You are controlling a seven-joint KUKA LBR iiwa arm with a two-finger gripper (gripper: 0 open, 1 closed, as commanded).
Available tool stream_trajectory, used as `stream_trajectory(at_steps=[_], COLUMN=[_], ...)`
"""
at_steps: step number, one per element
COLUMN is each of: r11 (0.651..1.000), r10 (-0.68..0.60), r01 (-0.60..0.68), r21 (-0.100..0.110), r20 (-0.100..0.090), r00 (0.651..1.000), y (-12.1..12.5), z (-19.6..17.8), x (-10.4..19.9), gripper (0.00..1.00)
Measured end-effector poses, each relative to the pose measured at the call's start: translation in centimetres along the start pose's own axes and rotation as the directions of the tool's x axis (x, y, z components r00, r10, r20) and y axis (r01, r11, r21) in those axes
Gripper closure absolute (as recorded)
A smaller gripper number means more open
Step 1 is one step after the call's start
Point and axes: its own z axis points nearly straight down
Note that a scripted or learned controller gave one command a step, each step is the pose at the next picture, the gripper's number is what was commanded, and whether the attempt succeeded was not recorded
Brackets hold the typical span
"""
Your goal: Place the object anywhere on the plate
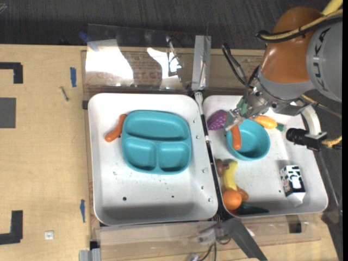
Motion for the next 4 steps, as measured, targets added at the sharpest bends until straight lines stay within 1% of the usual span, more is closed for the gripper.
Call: stream_trajectory(at_steps=[1, 2, 3, 4], r11=[0.995, 0.995, 1.000, 0.974], r10=[-0.098, -0.096, 0.010, 0.226], r01=[0.098, 0.096, -0.010, -0.226], r21=[-0.004, -0.003, 0.003, -0.006], r20=[-0.001, 0.000, -0.003, -0.001], r00=[0.995, 0.995, 1.000, 0.974], y=[4.2, 4.1, -0.4, 4.6], z=[-0.6, -0.6, 3.9, -6.9], x=[7.3, 7.1, 7.1, 6.9], gripper=[1.00, 0.00, 0.00, 0.00])
